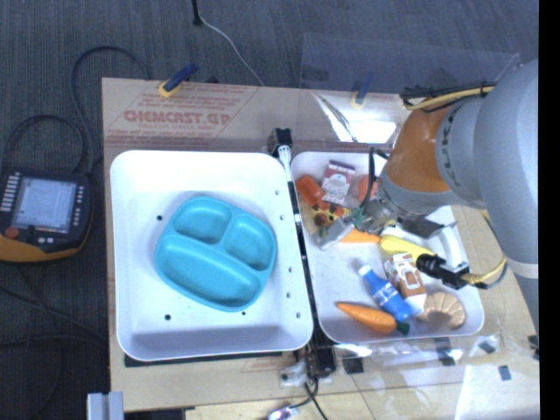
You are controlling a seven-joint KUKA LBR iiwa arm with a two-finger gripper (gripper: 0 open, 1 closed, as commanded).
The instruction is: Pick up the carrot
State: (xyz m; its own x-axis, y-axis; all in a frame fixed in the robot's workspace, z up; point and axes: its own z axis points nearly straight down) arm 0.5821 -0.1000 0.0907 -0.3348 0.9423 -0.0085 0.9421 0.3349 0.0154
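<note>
Nearest to my camera lies the carrot (367, 318), on the floor of the right bin (331, 318), close to its front wall, with the green end touching the blue bottle (385, 291). It lies flat and apart from the pile at the back, so I judge it is easy to reach from above. Beside the bottle are a small carton (408, 276), a yellow banana (404, 246) and a brown shell-shaped pastry (443, 308). The gripper (374, 213) hangs over the back half of this bin, among a red packet (337, 183) and some small orange pieces, well apart from the carrot. I cannot tell if it is released or clenched, because the wrist and the orange band (420, 151) cover it. The left bin (131, 261) bears only a blue divided tray (216, 250). The small things under the wrist are hard for me to name.
</note>
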